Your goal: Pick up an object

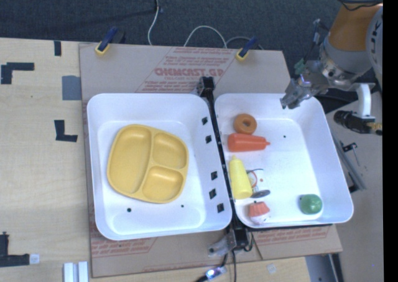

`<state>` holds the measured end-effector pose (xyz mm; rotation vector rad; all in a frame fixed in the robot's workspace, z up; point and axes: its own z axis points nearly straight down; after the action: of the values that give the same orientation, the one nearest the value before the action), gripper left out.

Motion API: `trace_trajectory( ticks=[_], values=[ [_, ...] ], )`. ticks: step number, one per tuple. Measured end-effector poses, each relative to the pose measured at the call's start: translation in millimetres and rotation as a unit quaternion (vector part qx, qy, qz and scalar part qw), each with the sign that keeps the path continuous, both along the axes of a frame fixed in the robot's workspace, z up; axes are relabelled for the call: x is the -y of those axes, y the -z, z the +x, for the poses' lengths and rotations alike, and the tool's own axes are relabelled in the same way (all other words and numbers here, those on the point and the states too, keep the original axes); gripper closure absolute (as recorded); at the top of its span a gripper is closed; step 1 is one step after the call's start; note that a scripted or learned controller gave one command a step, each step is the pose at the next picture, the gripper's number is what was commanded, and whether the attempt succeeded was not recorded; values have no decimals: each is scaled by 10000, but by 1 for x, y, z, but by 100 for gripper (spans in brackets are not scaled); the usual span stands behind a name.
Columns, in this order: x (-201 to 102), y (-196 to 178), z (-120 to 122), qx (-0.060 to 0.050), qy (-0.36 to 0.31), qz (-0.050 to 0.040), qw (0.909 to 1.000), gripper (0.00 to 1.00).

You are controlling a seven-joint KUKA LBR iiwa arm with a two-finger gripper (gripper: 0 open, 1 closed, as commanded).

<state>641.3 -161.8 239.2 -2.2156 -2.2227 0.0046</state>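
Loose pieces in the right white bin [329,150]

A brown ring doughnut [245,124] lies above an orange carrot [247,144]; below, an upright-lying yellow cylinder [239,178], a small red-and-white piece [259,210], and a green round object [310,203] near the lower right corner.

Grey arm [348,56], orange band [357,16], dark pincer [291,101]

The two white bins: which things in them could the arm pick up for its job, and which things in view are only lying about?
Belong to the job:
- brown ring-shaped doughnut toy
- orange carrot toy
- yellow bottle-shaped toy
- small red-and-white toy
- green round toy
- gripper, above the right bin's far rim

Lying about:
- yellow divided plastic plate
- yellow-blue clamps
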Motion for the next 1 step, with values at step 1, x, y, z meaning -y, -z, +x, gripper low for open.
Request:
trace_trajectory(
  ticks=[1],
  values=[
    [-52,-5,-8,-2,-6,4,10000,100]
  ],
)
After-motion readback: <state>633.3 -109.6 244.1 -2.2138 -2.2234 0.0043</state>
